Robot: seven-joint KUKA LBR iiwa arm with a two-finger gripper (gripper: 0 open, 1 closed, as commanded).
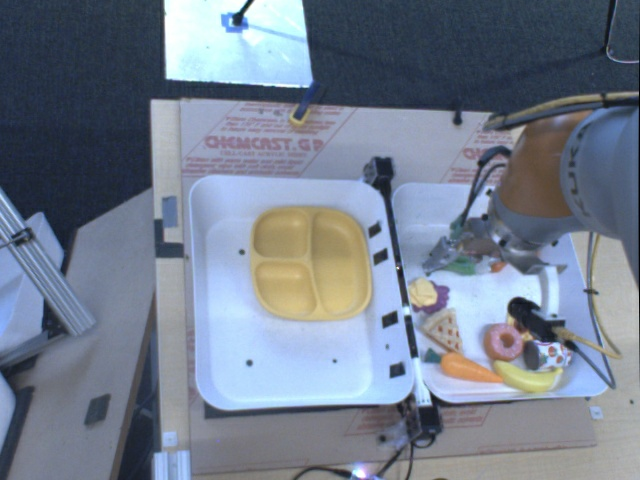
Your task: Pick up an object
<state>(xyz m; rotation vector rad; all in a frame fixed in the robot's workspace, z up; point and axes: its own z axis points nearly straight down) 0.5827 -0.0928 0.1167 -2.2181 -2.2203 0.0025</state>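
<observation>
The gripper [452, 255] hangs low in the right bin [425, 203], right over a small green object [462, 265] near the bin's middle, though whether it is open or closed is impossible to tell. Crowding the near side: a pizza slice [443, 329], carrot [468, 369], donut [502, 342] and banana [527, 376]. The yellow divided plate [309, 263] lies in the left bin [215, 298].
</observation>
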